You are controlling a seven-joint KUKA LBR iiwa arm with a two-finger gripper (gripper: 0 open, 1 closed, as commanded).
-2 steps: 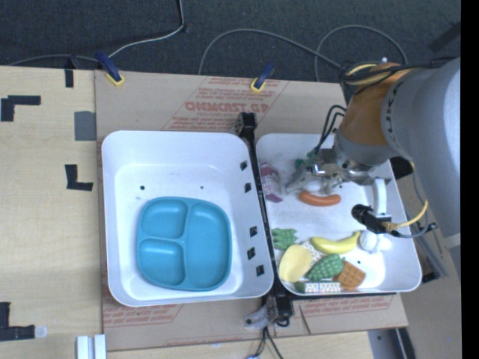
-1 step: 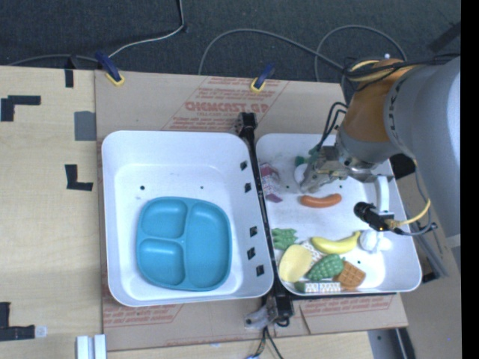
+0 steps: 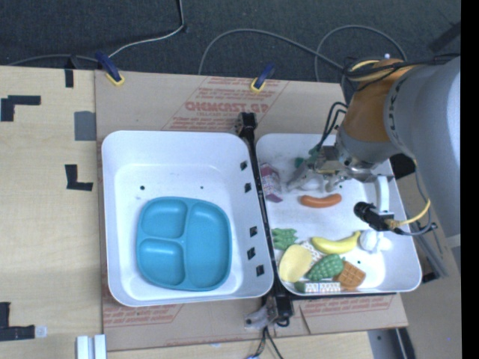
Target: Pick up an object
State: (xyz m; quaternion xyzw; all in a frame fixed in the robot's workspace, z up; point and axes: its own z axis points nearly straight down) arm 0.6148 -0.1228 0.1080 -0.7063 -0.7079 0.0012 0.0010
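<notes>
Pincer (image 3: 323,172) low in the right bin (image 3: 404,271), just above the sausage (image 3: 321,200).

From my screen I see the grey arm (image 3: 419,118) reaching in from the right and the pincer hanging over the upper part of the right bin; how wide it stands I cannot tell, the view is too blurred there. The sausage lies just below it, maybe not touched. Near the front wall lie a banana (image 3: 337,242), a yellow piece (image 3: 295,262) and a waffle (image 3: 350,277). The left bin (image 3: 120,155) carries a blue divided plate (image 3: 184,243).
</notes>
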